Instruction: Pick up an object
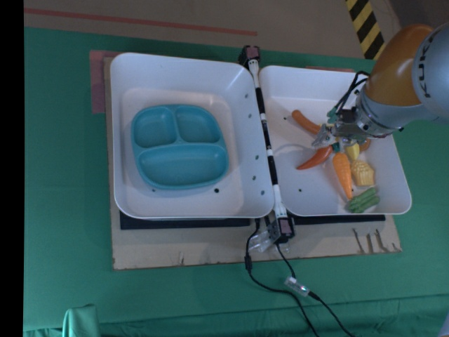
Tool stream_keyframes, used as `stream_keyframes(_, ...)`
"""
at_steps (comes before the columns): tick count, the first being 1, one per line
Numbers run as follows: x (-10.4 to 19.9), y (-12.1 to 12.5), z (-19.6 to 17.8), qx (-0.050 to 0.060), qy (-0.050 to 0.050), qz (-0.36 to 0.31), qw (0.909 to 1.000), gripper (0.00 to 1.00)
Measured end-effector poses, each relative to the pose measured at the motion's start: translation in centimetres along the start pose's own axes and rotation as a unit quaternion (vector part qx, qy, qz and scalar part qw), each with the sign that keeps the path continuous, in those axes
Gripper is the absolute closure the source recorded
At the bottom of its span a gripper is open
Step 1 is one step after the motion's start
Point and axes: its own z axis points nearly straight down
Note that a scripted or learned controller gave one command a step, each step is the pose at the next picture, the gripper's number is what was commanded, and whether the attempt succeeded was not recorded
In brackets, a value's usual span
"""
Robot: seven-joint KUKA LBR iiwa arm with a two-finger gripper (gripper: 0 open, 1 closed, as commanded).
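The right bin (302, 195) holds several toy foods. An orange sausage-like piece (304, 121) lies toward the back. A red-orange pepper (313, 159) is at mid bin, with a carrot (342, 175), a yellow corn piece (363, 172) and a green bean pod (363, 200) to its right. A small yellow piece (352, 151) sits just beside the gripper. My gripper (328, 136) is low in this bin, above the top end of the pepper and between it and the sausage piece. I see nothing clearly held in it.
A teal divided plate (179, 147) lies in the left bin (140, 72). A black-and-white bar (265, 128) runs along the ridge between the bins. A cable (295, 286) trails off the bench's front edge. The arm's orange band (400, 65) hangs over the right bin's far right corner.
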Motion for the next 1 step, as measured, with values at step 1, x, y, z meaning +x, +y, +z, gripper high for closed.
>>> stream_keyframes(1, 1.80, -0.32, -9.96, 0.013, 0.004, -0.002, 0.9999, 1.00)
